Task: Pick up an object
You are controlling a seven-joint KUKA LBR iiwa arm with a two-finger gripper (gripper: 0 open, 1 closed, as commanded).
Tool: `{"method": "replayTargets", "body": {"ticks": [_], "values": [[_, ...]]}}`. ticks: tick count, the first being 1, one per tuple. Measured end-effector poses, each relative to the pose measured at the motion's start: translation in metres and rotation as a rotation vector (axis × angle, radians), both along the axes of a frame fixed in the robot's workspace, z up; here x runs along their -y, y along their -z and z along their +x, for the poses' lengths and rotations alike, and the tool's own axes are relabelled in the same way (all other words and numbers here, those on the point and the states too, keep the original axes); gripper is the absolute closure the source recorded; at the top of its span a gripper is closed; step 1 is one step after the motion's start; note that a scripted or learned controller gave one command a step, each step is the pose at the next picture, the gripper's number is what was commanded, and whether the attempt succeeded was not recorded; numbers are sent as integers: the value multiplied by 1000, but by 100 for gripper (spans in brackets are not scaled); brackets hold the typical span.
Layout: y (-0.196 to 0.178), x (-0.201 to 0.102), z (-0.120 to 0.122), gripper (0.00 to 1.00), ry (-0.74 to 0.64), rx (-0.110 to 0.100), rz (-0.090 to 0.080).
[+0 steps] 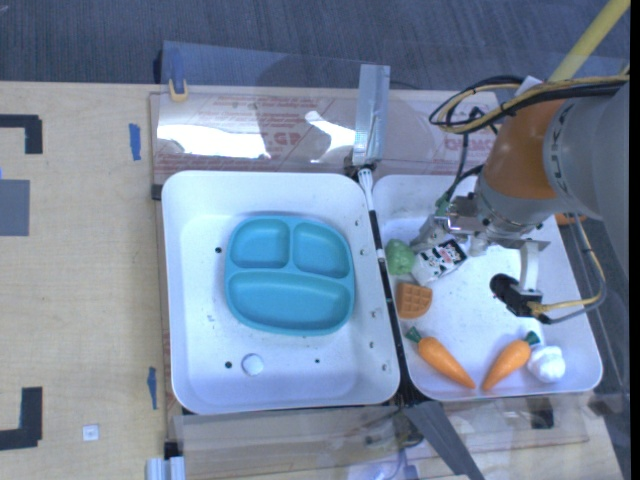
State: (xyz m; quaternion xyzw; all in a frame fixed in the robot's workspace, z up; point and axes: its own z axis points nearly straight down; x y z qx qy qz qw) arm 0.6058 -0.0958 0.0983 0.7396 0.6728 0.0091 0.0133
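Gripper (447, 240) sits low in my right bin (580, 368) over a black-and-white toy (440, 258); whether it's clamped I cannot tell. Two toy carrots (443, 359) lie nearer the front.

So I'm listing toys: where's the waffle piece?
The small orange waffle piece lies in the right bin, by the divider, below the green toy.

Two white bins (185, 268); one blue divided plate (290, 275); two carrots (443, 360); one waffle (413, 299); one green item (400, 258).
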Motion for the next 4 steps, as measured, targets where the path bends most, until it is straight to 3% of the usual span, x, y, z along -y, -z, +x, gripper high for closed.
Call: {"method": "replayTargets", "body": {"ticks": [1, 2, 3, 4], "values": [[-9, 1, 0, 100, 3, -1, 0], [-8, 0, -1, 0, 3, -3, 1], [11, -3, -41, 0, -5, -27, 5], [0, -3, -40, 100, -4, -23, 6]]}}
